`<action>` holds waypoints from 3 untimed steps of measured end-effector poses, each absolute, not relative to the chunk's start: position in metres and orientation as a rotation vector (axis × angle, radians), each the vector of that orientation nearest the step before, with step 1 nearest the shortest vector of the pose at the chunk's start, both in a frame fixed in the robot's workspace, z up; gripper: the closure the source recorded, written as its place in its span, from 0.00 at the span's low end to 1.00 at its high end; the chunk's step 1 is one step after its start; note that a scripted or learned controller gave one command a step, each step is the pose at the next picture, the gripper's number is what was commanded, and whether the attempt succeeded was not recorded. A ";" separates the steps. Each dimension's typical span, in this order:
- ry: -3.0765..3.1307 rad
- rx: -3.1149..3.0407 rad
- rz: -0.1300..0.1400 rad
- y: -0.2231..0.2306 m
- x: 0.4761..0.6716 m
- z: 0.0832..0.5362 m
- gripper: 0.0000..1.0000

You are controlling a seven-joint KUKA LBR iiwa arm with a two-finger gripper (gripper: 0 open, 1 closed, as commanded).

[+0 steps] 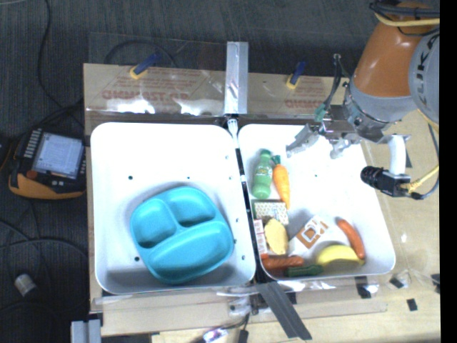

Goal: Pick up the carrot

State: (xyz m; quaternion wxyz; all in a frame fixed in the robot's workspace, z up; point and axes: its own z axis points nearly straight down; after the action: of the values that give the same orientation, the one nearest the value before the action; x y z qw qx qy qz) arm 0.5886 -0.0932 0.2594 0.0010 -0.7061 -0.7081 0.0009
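Note:
The orange carrot [282, 183] lies in the right bin [371, 206] near its left wall, pointing down the view, right beside a green bottle [263, 174]. My gripper [318, 144] hovers over the upper part of the right bin, up and to the right of the carrot and apart from it. Its two fingers [300, 143] are spread, so it is open, with nothing between them.
The front of the right bin holds a banana [335, 254], a sausage [351, 238], a small box [313, 232], a yellow potato-like piece [275, 236], a red pepper [282, 261] and a checkered packet [270, 209]. A blue divided plate [182, 231] sits in the left bin [114, 156].

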 end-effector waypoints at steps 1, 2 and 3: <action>-2.009 -2.443 -0.025 -0.103 0.608 0.116 0.00; -1.999 -2.428 0.002 -0.101 0.601 0.113 1.00; -1.997 -2.425 0.004 -0.101 0.601 0.121 1.00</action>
State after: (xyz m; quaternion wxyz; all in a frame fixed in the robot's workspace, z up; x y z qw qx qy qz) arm 0.6007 -0.1007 0.1212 0.0001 -0.7718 -0.6359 0.0014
